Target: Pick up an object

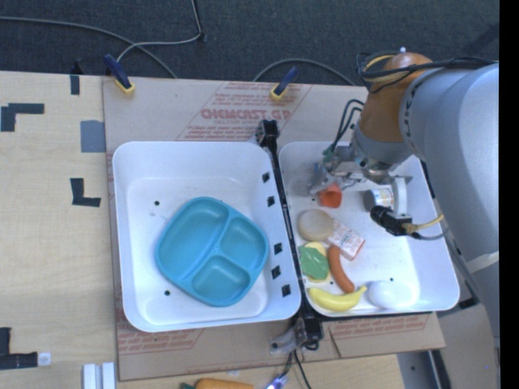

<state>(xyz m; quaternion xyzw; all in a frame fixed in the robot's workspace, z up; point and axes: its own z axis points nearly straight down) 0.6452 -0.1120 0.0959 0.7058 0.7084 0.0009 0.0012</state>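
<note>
Reaching arm (422, 112), bent over right bin (422, 294)

You have two white bins side by side on a cardboard sheet (235, 112). The left bin (130, 217) holds one blue divided plate (212, 251). The right bin (430, 274) holds, along its left side from far to near: a small orange-red object (330, 196), a round tan piece (315, 224), a white and red packet (347, 240), a green item (313, 261), a carrot-like orange stick (340, 269), a banana (336, 300) and a white egg-shaped object (384, 294). The gripper (328, 181) sits low over the orange-red object, at the far end of that bin; you cannot read its finger spacing here. Two blue-and-yellow clamps (118, 73) pin the cardboard's far edge.
</note>
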